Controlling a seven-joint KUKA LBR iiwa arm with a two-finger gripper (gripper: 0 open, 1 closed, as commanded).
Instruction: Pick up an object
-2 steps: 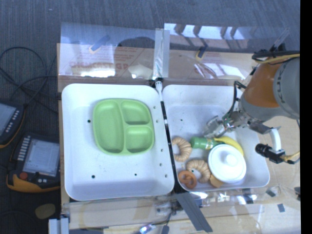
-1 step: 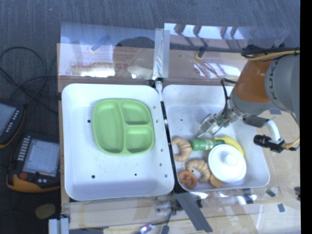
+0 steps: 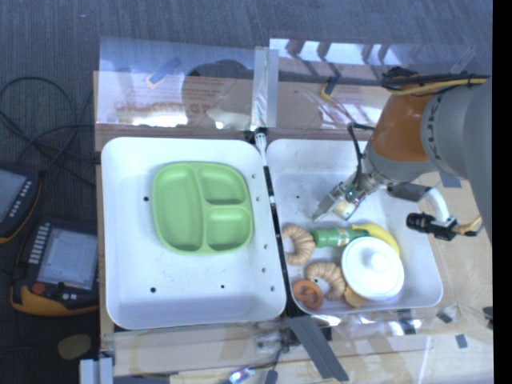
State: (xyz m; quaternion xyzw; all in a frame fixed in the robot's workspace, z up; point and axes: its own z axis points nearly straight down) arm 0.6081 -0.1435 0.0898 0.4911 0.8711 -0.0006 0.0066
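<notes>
Objects: green bottle (image 3: 336, 236), banana (image 3: 379, 235), white cup (image 3: 372, 268) and pretzel-shaped toys (image 3: 300, 244) crowd the right bin's (image 3: 300, 174) near end.
Tool: the tool (image 3: 339, 201) hangs just above the bottle, fingers slightly apart, gripping nothing.
Left bin (image 3: 128, 286): holds a green divided plate (image 3: 203, 207).
Arm: grey arm (image 3: 448, 134) reaches in over the worktop.

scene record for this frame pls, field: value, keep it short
arm: reaches in from the right, over the right bin
gripper: above the right bin's floor, nothing seen between its fingers
left bin: holds a green divided plate
right bin contents: two pretzels, donut, green bottle, banana, white lidded container
cluster: items crowd the bin's near half
nearest to gripper: green bottle
</notes>
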